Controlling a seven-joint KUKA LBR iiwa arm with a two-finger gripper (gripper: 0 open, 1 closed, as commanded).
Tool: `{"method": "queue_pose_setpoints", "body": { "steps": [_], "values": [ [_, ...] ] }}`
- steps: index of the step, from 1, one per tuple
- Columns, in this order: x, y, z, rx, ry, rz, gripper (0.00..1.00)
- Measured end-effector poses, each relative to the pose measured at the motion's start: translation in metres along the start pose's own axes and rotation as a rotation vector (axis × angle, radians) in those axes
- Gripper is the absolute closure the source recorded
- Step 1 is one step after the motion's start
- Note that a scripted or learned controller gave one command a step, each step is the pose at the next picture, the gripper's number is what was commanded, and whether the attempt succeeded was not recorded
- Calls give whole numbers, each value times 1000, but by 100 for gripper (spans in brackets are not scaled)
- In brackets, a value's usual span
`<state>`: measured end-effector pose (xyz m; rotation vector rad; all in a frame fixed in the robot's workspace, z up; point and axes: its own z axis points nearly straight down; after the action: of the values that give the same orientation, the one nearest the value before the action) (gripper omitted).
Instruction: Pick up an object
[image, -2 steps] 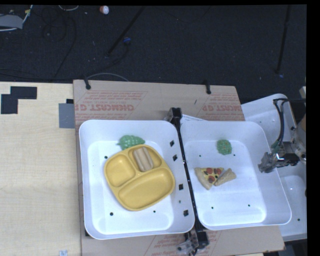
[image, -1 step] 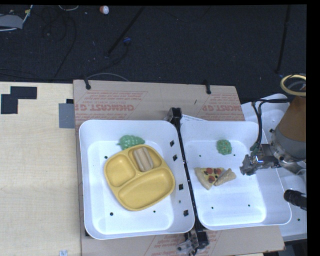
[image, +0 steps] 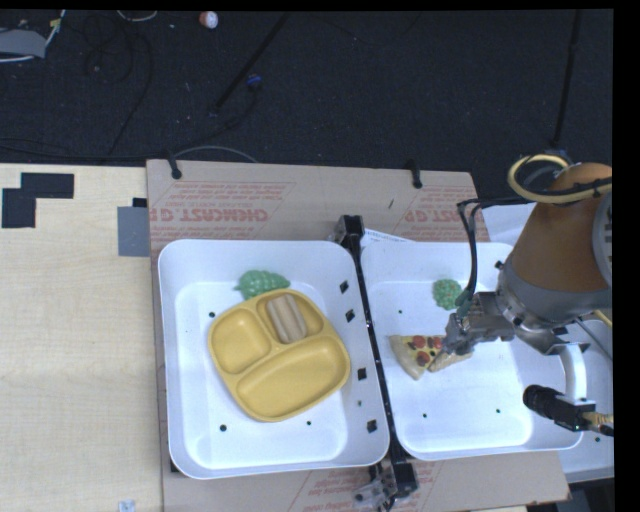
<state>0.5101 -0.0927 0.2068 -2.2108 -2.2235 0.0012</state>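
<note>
A toy pizza slice (image: 414, 353) lies in the right bin (image: 470, 425), near its left wall. My gripper (image: 458, 341) is low over the slice's right end, at or just above its crust. A small green leafy piece (image: 446, 292) lies just behind the gripper in the same bin. The left bin (image: 200, 440) holds a yellow divided plate (image: 240, 345) with a tan bun-like piece (image: 288, 318) in its rear compartment. Another green leafy piece (image: 262, 284) sits against the plate's far edge.
The grey arm with its orange band (image: 560, 245) covers the right bin's right side. A black divider (image: 365, 340) runs between the bins. A black fitting (image: 555, 405) sits at the right bin's near right corner. Brown cardboard (image: 300, 205) lies under both bins.
</note>
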Motion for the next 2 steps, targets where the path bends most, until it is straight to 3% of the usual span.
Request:
{"method": "queue_pose_setpoints", "body": {
  "steps": [2],
  "values": [
    [114,1,11,1,-1,1,100]
  ]
}}
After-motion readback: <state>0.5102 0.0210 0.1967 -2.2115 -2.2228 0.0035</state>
